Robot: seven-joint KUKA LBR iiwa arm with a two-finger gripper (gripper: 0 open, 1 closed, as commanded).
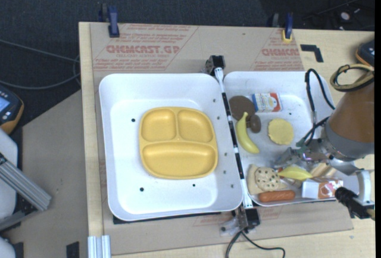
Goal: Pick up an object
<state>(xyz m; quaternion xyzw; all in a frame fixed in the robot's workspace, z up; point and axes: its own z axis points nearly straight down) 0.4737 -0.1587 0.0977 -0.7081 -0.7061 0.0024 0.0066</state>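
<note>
**Desk:** Banana (246, 135), the toy fruit in the right bin (296, 80), is lying near the seam where the two white bins meet. We are seeing its long axis running nearly up and down the view, bowed slightly, its lower tip pointing toward the bin's near right. How much room are we reading around it?

**Photo:** Little on one side. The banana is lying just beside the bin's left wall, and two brown pieces (242, 106) are crowding its upper end. To its right, a pale yellow round disc (280, 131) is sitting near, with a strip of bare white floor between them. A small carton (266, 102) is lying near the far wall.

**Desk:** And the arm?

**Photo:** We are seeing the arm (352, 123) reaching in from the right, its gripper (296, 155) hanging over the near right part of the same bin, well apart from the banana. We cannot tell how the jaws are standing or whether anything is between them. Beneath and around it, a second small yellow piece (296, 173), a speckled cookie (266, 178) and a red sausage (276, 196) are lying packed along the near wall.

**Desk:** The left bin (119, 131)?

**Photo:** A yellow divided plate (177, 142) is sitting at its middle, with open white floor all round.
</note>
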